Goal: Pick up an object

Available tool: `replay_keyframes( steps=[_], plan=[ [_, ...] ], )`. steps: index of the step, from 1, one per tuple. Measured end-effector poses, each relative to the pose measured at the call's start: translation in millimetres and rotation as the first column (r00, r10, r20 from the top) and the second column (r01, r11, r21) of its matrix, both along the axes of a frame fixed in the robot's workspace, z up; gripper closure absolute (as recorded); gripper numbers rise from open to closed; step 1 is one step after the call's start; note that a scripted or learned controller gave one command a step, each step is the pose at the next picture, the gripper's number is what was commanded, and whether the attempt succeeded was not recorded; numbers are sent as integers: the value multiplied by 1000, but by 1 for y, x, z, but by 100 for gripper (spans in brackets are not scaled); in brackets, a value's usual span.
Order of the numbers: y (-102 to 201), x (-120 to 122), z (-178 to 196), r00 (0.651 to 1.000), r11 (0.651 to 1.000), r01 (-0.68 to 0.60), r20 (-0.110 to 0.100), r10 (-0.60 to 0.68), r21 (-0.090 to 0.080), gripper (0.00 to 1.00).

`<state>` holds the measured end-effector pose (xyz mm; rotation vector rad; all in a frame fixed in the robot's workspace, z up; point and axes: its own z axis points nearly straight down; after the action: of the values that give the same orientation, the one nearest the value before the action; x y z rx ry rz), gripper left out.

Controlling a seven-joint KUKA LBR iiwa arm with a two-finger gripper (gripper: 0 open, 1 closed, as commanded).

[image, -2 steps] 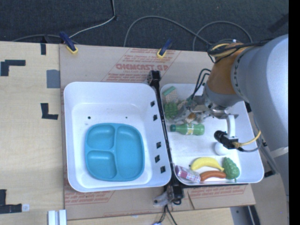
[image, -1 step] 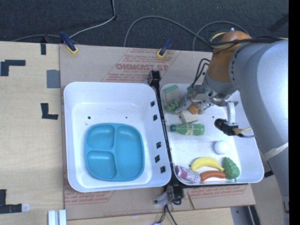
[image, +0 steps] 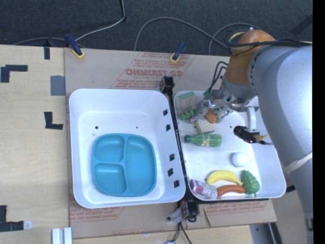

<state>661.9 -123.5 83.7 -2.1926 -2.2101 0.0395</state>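
Camera view, arm: the grey KUKA arm reaches in from the right, its orange band above the wrist, and the gripper [image: 212, 111] hangs low over the far part of the right bin [image: 269, 159].
Camera view, gripper state: I cannot tell how it stands; cables and the wrist body hide that part, and nothing can be seen held in it.
Camera view, likely target: a small tan and orange object [image: 208, 120] lies just under the gripper, close to or touching it; which of the two I cannot tell. It is too small and too covered to give a long axis.
Camera view, progress: judging from this, the pick is not done. No object is seen lifted clear of the bin. The reach and descent look complete or nearly so; closing, lifting and carrying remain.
Camera view, other candidates: a green bottle [image: 203, 140] lies on its side near the bin's middle, long axis running left to right, cap end to the left. A yellow banana [image: 224, 176] lies near the front wall, curved, running left to right. A white egg [image: 239, 159] sits between them, toward the right.
Camera view, front corner: a green leafy toy [image: 250, 182], an orange sausage-like piece [image: 230, 190] and a crumpled wrapper [image: 203, 188] crowd together by the banana.
Camera view, left bin: the left bin [image: 81, 105] holds a blue divided plate [image: 124, 165], well apart from the gripper.
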Motion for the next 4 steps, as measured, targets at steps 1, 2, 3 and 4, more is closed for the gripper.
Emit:
replay_keyframes(
  steps=[1, 2, 3, 4],
  plan=[
    [4, -10, 2, 999, 1000, 7, 34, -7, -7, 0],
    [-2, 1, 0, 1000, 1000, 0, 3, 0, 1, 0],
    [-3, 1, 0, 1000, 1000, 0, 4, 0, 0, 0],
    [-3, 1, 9, 1000, 1000, 0, 4, 0, -2, 100]
  ],
)
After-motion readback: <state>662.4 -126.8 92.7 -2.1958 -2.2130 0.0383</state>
